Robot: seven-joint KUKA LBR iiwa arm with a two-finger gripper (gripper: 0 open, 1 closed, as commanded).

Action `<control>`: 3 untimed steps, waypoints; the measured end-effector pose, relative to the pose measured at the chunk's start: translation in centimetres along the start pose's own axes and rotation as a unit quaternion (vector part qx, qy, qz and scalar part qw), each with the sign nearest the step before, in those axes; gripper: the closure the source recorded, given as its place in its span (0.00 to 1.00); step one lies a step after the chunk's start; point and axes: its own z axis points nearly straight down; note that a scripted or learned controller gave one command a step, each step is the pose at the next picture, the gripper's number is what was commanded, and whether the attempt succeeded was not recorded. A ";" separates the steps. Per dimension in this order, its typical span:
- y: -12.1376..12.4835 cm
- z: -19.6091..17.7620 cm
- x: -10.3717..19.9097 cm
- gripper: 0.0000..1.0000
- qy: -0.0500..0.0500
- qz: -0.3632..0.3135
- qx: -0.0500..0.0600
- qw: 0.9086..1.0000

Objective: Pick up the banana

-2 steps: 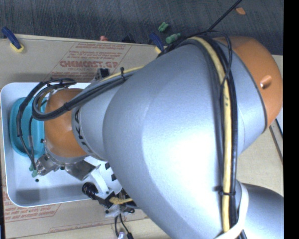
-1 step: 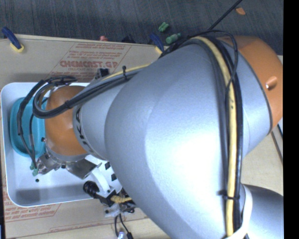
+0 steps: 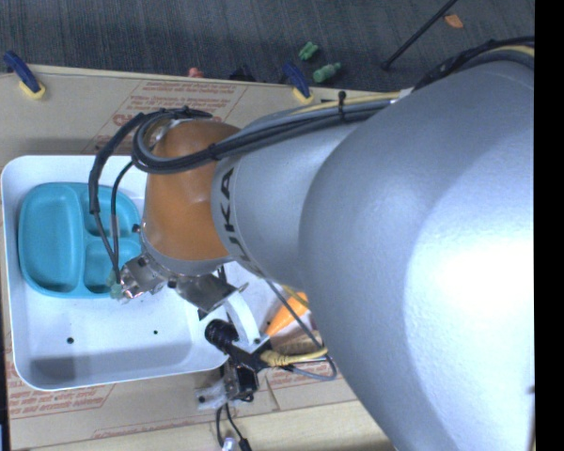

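My grey arm with its orange band [image 3: 183, 195] reaches in from the right and covers most of the right bin. The gripper [image 3: 129, 287] hangs low over the left white bin [image 3: 47, 365], right at the near right corner of a teal two-compartment tray [image 3: 61, 238]. Its tip is small and partly hidden by the wrist, and I see nothing held there. A small orange-yellow thing [image 3: 288, 315] peeks out from under the arm in the right bin. I cannot tell what it is.
The teal tray fills the far left part of the left bin. The bin's bare white floor [image 3: 103, 341] lies in front of it. Blue clamps [image 3: 24, 73] [image 3: 297, 80] hold the cardboard bench top at its far edge.
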 end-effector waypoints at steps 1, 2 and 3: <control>0.0 -1.0 0.1 1.00 0.000 -0.003 0.001 1.000; 0.1 -1.9 0.1 1.00 0.001 -0.006 0.002 1.000; 0.7 9.5 1.4 1.00 0.000 -0.107 0.000 0.994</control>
